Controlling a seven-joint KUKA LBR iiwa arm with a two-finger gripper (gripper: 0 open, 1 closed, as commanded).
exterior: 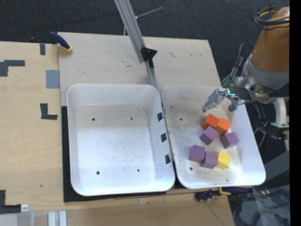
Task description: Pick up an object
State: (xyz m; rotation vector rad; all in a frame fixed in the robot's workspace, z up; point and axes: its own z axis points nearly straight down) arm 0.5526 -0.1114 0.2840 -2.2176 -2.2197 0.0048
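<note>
Blocks are clustered in the right bin (244, 173), right half, toward its near side. Two orange blocks (217, 122) are touching each other at the top of the cluster. Just below them a purple block (209, 135) is seen, and another purple block (229, 139) to its right. Lower down, a larger purple block (197, 153) and a fourth purple one (209, 160) are touching, with a yellow block (224, 160) pressed against the latter's right side. All blocks are lying on the bin floor; none is lifted.

The gripper (220, 101) is positioned over the right bin's far right part, just above the orange blocks and apart from them. Its jaws are seen spread open, one finger (210, 100) angled left, nothing between them. The grey arm with its orange band (273, 41) is reaching in from the right.

The left bin (75, 126) is set touching the right bin along their shared rim. Both bins are placed on a tan tabletop (99, 55). A metal rail (129, 20) is slanted across the tabletop's far side, ending at a black bracket (148, 54) by the bins' junction. A blue-and-yellow clamp (61, 41) is seen at the tabletop's far left corner. Grey tape marks (52, 78) are stuck at the left.
</note>
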